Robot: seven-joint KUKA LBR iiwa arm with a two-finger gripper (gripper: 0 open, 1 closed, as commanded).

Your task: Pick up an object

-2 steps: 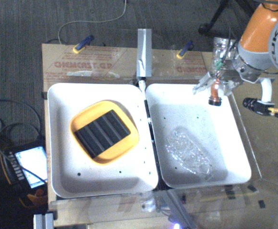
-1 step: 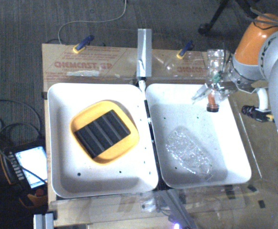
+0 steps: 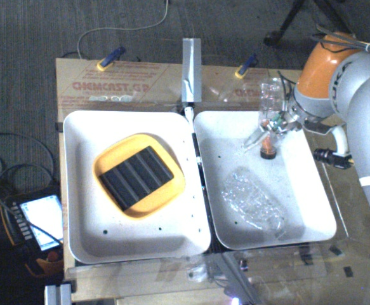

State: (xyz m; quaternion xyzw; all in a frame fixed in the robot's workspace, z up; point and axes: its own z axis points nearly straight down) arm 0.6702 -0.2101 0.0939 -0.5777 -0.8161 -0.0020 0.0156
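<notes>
"CHEMCAST" lettering on board, hand over right bin

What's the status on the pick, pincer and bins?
Pincer low in right bin, far end; grip unclear. Crumpled clear plastic lies nearer, untouched. Yellow tray with black insert in left bin. Nothing blocking.

Cardboard sheet, upper left of the frame behind the bins: red print "CHEMCAST"; further letters after it unclear
Smaller line beneath: too blurred to read
</notes>
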